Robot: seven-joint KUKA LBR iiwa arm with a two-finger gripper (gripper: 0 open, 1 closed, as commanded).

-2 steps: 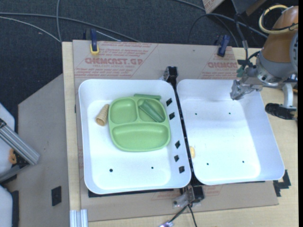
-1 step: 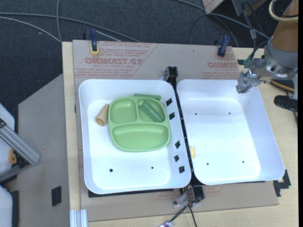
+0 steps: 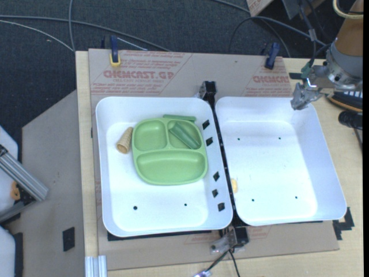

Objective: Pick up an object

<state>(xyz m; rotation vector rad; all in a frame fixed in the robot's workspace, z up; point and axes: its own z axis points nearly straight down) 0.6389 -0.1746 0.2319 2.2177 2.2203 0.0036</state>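
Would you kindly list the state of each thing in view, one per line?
Green divided plate: flat and upright in the left bin.
Green piece: lying in the plate's upper right compartment.
Ice cream cone: on its side, beside the plate's left edge.
Small yellow item: at the right bin's left edge.
Hand: above the right bin's upper right corner, holding nothing visible.

The arm (image 3: 350, 36) is pretty chunky: an orange band up top, then a grey ribbed wrist. Its small silvery metal gripper (image 3: 302, 95) sits just above the right bin (image 3: 323, 172) rim.
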